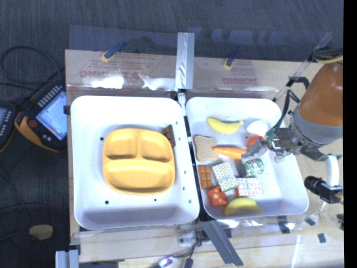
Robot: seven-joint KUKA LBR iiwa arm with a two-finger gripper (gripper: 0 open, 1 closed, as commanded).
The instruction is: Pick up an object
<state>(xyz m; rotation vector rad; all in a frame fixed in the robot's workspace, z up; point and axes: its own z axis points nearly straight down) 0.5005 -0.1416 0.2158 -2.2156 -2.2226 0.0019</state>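
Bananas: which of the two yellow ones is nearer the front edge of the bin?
The banana beside the red block; the other banana lies at the back.

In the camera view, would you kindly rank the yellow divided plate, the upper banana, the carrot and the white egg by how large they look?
1. Yellow divided plate, by far the largest.
2. Upper banana and carrot: these look about alike in length, so I would not rank one over the other.
3. White egg, the smallest.
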